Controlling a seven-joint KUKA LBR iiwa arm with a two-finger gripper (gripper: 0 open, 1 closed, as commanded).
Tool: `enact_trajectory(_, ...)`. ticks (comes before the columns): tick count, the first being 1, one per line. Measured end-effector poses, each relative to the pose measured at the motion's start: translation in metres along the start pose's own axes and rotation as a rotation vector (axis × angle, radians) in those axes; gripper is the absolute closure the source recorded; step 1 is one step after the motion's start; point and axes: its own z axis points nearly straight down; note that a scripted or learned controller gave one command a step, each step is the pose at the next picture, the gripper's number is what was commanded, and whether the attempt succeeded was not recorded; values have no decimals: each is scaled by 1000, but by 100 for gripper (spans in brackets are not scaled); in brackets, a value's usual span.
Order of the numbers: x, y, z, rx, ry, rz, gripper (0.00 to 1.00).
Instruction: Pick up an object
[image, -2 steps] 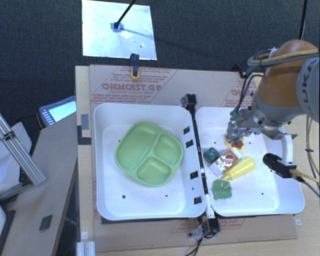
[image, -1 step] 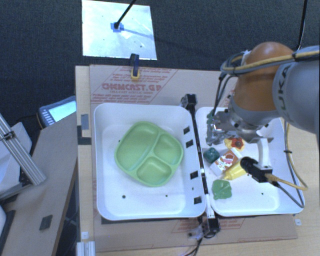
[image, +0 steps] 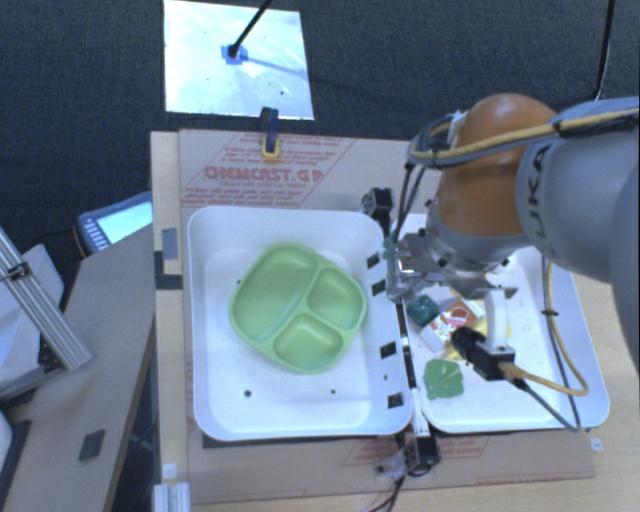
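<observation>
The right bin (image: 570, 385) holds a cluster of small objects at its left side. A dark teal piece (image: 424, 308) lies near the divider. Beside it sits a red, white and yellow item (image: 457, 319). A light green leafy-shaped object (image: 443, 379) rests closer to the front wall. My gripper (image: 405, 283) hangs low over the bin's left edge, just left of the teal piece and mostly covered by the orange wrist band (image: 495, 165). Nothing shows between its parts.
The left bin (image: 215, 400) carries a light green divided plate (image: 298, 306) with three compartments. Black clips run along the divider (image: 405, 350) between the bins. The grey arm (image: 585, 190) crosses the right bin's far side.
</observation>
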Motion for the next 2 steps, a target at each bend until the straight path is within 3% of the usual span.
enact_trajectory(1, 56, -19, -4, 1, 1, -1, 100)
enact_trajectory(2, 53, -18, -4, 0, -1, 6, 0)
